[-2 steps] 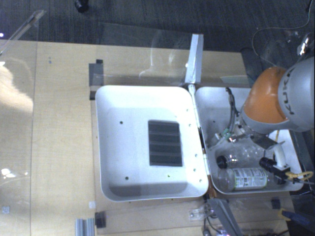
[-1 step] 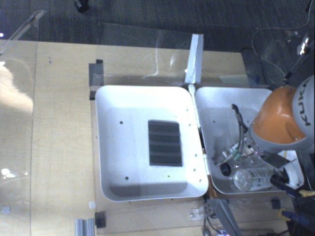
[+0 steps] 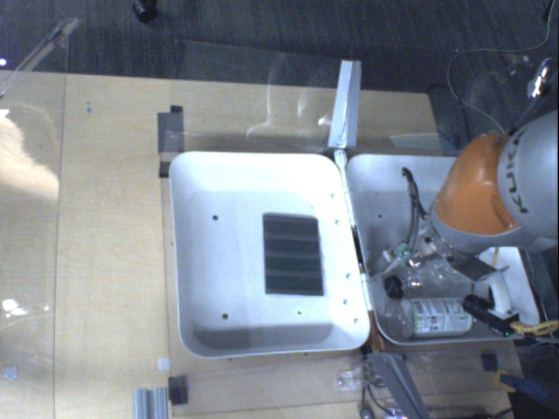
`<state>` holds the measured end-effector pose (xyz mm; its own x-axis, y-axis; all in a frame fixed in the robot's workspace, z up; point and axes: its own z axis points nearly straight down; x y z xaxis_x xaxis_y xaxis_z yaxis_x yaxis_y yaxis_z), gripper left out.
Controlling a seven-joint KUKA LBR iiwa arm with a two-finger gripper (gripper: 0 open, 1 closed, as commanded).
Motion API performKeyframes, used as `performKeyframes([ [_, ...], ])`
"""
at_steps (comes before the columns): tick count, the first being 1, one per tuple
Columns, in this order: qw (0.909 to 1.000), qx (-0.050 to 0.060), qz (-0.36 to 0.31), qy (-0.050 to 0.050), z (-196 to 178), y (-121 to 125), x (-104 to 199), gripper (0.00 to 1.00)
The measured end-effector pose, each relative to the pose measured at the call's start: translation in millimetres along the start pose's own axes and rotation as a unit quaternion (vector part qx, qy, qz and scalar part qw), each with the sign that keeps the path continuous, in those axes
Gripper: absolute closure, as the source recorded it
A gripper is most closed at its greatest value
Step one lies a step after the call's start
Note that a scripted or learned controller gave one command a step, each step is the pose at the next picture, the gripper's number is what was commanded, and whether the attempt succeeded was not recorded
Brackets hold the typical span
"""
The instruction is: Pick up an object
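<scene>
1. Camera view, right bin (image 3: 384, 186): a bottle (image 3: 432, 315) is seen lying on its side near the front wall, clear with a pale label.
2. Handling, as judged: light, thin-walled, slippery; liable to roll or dent. It is best taken across the labelled middle.
3. Gripper (image 3: 415, 264): lowered into the bin just behind the bottle, among clear clutter; its opening and any hold cannot be told.
4. Left bin (image 3: 201, 234): a dark ribbed pad (image 3: 293, 253) is listed.

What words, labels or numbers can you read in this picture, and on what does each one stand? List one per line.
"KU": dark letters on the grey arm, cut off at the picture's edge.
Label on the clear bottle in the right bin: print too small and blurred to read.
</scene>
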<state>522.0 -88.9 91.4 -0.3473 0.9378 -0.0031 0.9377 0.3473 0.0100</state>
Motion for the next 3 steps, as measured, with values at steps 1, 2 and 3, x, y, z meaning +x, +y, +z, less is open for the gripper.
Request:
performKeyframes([
  [1, 1.0000, 0.001, -0.005, 0.000, -94.5, 51.5, 19.1, 0.00],
  [2, 0.9998, 0.003, 0.018, 0.001, -15.4, 28.1, -17.0, 0.00],
  [3, 0.9996, -0.005, -0.029, -0.003, 0.3, -30.4, -0.3, 0.00],
])
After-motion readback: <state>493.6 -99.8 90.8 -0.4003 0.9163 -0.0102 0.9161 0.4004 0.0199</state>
